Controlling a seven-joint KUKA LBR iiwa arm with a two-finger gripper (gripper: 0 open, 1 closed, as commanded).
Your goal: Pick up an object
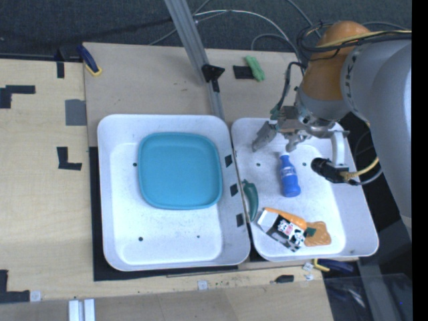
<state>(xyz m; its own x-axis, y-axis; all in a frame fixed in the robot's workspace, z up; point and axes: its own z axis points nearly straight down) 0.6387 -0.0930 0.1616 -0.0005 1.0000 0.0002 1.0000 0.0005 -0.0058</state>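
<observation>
While lying flat, the blue bottle (289, 176) points its cap up-frame.

I am working in a robotics lab: a plywood bench (40, 179) marked with black tape pieces (65, 159) is bearing two shallow white bins (167, 259), loose cables (234, 9) are trailing across dark carpet (67, 5) behind, and a metal pole (190, 39) is slanting overhead.
</observation>
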